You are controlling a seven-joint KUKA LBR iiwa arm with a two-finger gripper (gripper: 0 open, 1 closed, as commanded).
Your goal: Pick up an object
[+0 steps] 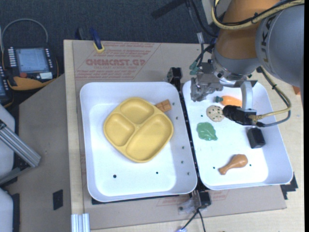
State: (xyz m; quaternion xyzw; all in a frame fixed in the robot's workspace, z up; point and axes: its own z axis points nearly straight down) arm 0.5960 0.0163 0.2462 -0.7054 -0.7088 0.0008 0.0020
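My claw (200,94) hangs over the right bin (275,170), close to its far left corner, beside the wall it shares with the left bin (91,144). I cannot tell from this angle how the claw stands, and I see nothing caught in it.

The things I could pick lie in the right bin. Nearest to my claw is a round speckled cookie (214,113), just toward the near side of it. Beside the cookie, further to the right edge, sits an orange carrot piece (231,100). A green leafy piece (206,131) lies below the cookie, near the bin's left wall. A brown drumstick (233,164) lies toward the near edge, about mid-width. A small black block (256,137) rests near the right edge.

In the left bin a yellow divided plate (138,128) sits around the middle, tilted a corner toward the far right. A small orange-brown block (163,106) touches the plate's far right edge.
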